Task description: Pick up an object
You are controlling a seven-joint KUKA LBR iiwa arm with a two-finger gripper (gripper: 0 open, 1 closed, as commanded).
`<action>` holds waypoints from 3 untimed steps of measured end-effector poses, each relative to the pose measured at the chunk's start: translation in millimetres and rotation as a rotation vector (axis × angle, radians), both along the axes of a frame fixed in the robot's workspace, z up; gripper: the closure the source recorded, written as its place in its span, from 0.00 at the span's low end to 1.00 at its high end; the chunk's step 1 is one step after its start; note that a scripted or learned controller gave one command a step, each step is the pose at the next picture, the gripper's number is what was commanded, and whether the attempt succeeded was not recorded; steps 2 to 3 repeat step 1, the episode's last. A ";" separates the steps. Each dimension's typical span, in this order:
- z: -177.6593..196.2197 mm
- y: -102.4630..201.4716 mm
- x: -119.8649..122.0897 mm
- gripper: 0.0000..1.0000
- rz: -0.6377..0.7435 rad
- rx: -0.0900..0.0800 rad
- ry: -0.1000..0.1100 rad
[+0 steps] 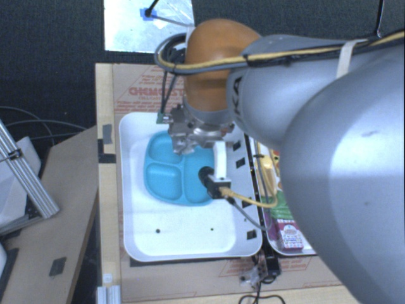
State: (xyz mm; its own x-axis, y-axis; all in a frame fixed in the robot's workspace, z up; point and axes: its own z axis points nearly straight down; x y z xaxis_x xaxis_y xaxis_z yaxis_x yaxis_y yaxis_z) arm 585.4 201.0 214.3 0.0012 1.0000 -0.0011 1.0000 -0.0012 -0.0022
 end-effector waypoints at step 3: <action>25.4 -21.9 87.3 1.00 0.000 0.002 -0.012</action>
